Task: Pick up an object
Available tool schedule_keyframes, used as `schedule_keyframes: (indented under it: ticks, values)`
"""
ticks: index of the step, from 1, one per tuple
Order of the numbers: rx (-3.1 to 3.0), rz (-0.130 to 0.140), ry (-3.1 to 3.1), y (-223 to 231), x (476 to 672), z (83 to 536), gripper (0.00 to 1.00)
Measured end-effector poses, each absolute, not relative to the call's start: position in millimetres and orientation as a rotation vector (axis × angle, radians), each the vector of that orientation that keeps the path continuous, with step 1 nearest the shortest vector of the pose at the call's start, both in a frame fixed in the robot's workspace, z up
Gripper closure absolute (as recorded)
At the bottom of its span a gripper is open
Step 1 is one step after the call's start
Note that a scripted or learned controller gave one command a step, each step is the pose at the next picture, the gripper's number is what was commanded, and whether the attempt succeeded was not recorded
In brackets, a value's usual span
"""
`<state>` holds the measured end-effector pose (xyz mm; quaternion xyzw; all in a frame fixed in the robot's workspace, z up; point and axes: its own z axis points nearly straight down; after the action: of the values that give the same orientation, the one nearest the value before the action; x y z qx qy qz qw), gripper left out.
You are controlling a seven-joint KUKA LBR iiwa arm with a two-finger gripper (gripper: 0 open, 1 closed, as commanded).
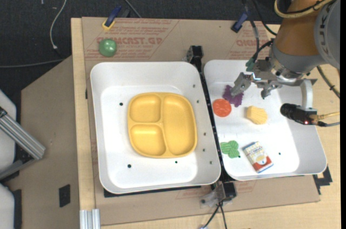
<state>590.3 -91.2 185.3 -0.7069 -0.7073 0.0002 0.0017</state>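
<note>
Purple object (234, 96), orange disc (221, 108) in right bin (308, 160).

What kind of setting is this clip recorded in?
Probably a robotics lab test bench: two white bins on a cardboard sheet, toy food such as a yellow divided plate, and loose cables on dark carpet.

partly covered by one gripper (253, 87) finger: purple toy (234, 97), shape unclear. cut off at the right edge: grey arm (308, 27). too small to read: print on the small packet (257, 156).
</note>
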Motion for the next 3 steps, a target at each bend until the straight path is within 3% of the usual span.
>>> schedule_keyframes:
  ticks: [1, 3]
  values:
    - [-2.219, 0.0, -2.22, -91.2, 590.4, 185.5, 0.0]
    - [-2.225, -0.008, -2.228, -95.9, 592.4, 89.0, 0.0]
